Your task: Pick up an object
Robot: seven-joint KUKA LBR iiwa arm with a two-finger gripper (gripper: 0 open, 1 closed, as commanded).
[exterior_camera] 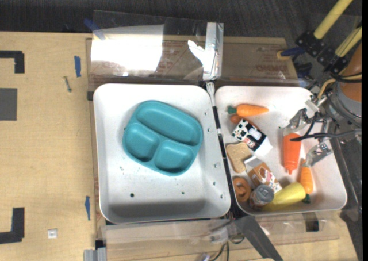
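The gripper point(306, 134) hangs over the right bin point(339, 196), near its right wall, and a long orange carrot point(292, 152) stands nearly upright in the view right beside it, its long axis running from the far side of the bin toward the near side. I cannot tell whether it is gripped. Another carrot point(251, 110) lies crosswise near the bin's far edge (tip pointing right). The left bin point(109, 196) bears a teal divided plate point(163, 136).
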